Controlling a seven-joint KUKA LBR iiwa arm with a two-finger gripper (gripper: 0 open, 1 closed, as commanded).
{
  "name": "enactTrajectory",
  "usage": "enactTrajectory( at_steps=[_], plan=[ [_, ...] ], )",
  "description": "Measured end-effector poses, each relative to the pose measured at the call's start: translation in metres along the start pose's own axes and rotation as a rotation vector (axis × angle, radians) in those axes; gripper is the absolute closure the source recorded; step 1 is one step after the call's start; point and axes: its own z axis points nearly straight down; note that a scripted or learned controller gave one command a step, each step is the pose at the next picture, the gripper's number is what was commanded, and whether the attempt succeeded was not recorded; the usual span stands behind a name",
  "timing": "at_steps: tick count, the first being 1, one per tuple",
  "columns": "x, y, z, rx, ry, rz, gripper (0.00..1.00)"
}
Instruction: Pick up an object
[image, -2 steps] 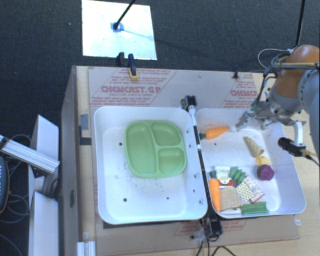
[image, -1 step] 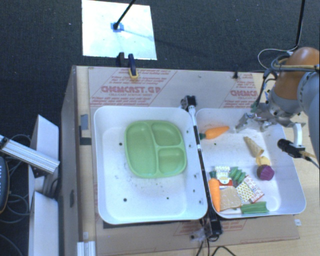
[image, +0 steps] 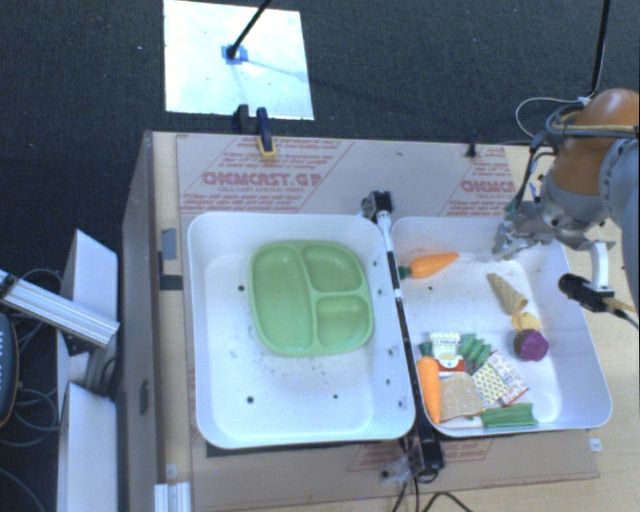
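My gripper (image: 508, 240) hangs over the far edge of the right bin (image: 590, 385), near its back right corner. Nothing is seen between its fingers. An orange carrot (image: 432, 265) lies to its left near the bin divider. A tan cone (image: 508, 291) lies just in front of the gripper. Nearer the front sit a yellow piece (image: 525, 322) and a purple ball (image: 532, 345). A second carrot (image: 429, 386), a tan slice (image: 460, 396), a patterned packet (image: 498, 380), green pieces (image: 474, 352) and a green stick (image: 508, 416) crowd the front left.
The left bin (image: 225, 400) holds a green divided plate (image: 310, 298). A clamp (image: 264, 130) sits at the bench's back edge. A white sheet (image: 236, 60) lies on the dark floor behind.
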Motion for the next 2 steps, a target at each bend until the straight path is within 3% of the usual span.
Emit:
enactTrajectory(
  at_steps=[1, 2],
  plan=[
    [0.0, -0.0001, 0.0002, 0.0, 0.0, 0.0, 0.0],
    [0.0006, -0.0009, 0.01, 0.006, 0.003, 0.001, 0.0]
  ],
)
